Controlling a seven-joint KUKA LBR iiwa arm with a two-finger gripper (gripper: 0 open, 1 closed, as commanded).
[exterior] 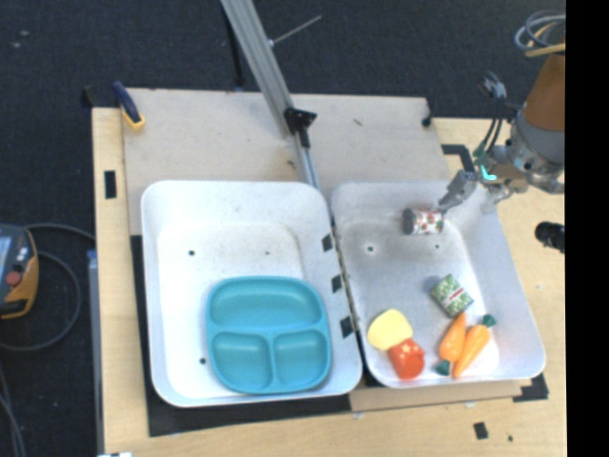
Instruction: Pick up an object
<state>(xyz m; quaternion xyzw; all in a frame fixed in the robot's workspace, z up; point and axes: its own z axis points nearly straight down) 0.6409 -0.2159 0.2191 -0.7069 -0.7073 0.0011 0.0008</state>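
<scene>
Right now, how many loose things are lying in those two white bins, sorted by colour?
Blue: 1, divided plate
Orange: 2, carrots
Yellow: 1, round piece
Red: 1, pepper-like piece
Green: 1, small packet
Grey with red and green: 1, small can
Total: 7
</scene>
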